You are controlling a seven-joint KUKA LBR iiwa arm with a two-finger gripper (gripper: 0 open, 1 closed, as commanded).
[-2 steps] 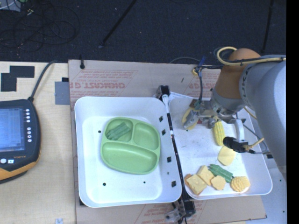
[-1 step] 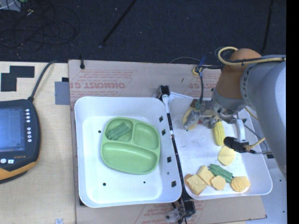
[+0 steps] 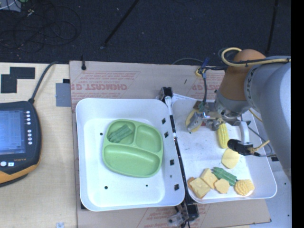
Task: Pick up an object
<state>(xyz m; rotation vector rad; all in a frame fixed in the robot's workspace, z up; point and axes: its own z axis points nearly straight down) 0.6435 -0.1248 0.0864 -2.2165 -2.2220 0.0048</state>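
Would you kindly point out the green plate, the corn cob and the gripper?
green plate [image 3: 124,161]: camera view, bare floor of its large compartment.
corn cob [image 3: 222,134]: camera view, middle of the cob.
gripper [image 3: 194,121]: camera view, between its fingertips.

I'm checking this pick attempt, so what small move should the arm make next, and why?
Probably a short lift straight up, to test the grip. The gripper sits low in the right bin, near its upper left corner, with a yellow banana-like piece at its tip. Whether the piece is actually held is unclear, and a small rise would show it. The corn cob lies close beside, so moving sideways could knock it.
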